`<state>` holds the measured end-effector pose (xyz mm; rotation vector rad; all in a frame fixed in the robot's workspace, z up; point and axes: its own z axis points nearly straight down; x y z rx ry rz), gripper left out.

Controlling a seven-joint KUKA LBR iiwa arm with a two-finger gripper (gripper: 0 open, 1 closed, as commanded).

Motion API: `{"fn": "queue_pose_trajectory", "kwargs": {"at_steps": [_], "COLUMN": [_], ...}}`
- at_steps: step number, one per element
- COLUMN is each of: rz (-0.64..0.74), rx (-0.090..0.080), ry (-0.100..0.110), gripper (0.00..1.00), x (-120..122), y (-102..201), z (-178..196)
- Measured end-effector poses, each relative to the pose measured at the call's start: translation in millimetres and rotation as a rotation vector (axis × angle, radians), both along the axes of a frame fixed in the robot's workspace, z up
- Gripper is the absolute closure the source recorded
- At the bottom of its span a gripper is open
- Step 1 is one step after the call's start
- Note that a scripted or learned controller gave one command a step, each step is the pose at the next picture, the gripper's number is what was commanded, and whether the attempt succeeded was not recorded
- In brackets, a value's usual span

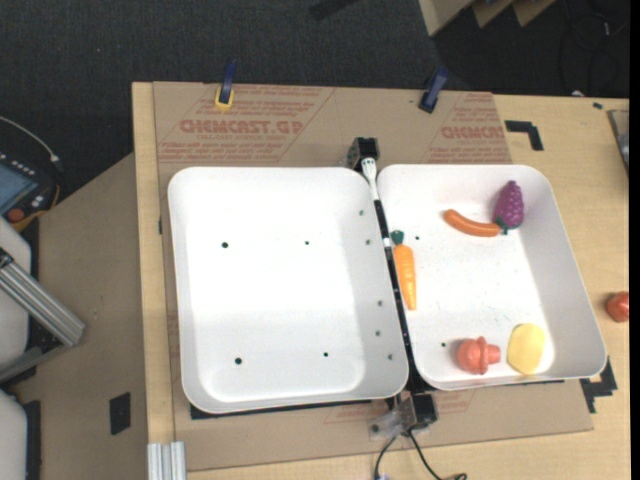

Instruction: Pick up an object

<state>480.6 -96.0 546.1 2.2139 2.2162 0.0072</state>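
Carrot (404, 276) is 1 of 5 small toy foods lying in the right bin (572, 268). It lies lengthwise along that bin's left wall, its green top pointing toward the far side. Near the far right corner, a purple grape bunch (509, 204) touches the right end of a curved orange sausage (471, 224). At the near edge a yellow lemon (527, 348) sits just beside a red-orange piece (477, 355), whose kind I cannot tell.

The left bin (180, 268) meets the right bin along a dark seam, and its white floor shows 4 small dark dots. Both bins rest on a printed cardboard sheet (300, 118), which 2 blue clamps (227, 80) hold at its far edge. 1 more red object (618, 307) lies outside the bins on the bench (80, 268), to the right. How the gripper stands cannot be told.
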Motion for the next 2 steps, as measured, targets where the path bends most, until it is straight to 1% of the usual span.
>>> {"fn": "queue_pose_trajectory", "kwargs": {"at_steps": [1,2], "rz": [-0.001,0.0], "rx": [0.006,0.006], "ry": [0.024,0.021], "gripper": [1.0,1.0], "x": [-2.4,-2.5], "y": [15.5,55.5], "z": [-168.8,-306.5]}}
